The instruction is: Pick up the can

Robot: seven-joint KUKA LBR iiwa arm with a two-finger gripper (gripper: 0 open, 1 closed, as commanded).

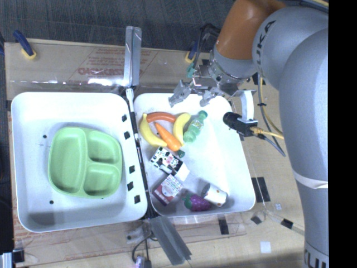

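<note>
Hovering: hand, fingers spread apart and holding nothing, is hanging at the right bin's 12 o'clock rim.
Can: is lying tipped at 6 o'clock, beside grapes, well apart from the hand.

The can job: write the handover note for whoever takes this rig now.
Gripper: open, holding nothing, above the far rim of the right bin.
Can: lying on its side near the front of the right bin, beside the grapes and a small cup.
Left bin: green plate.
Done: nothing lifted.
Left: move to the can, grip, lift.
</note>
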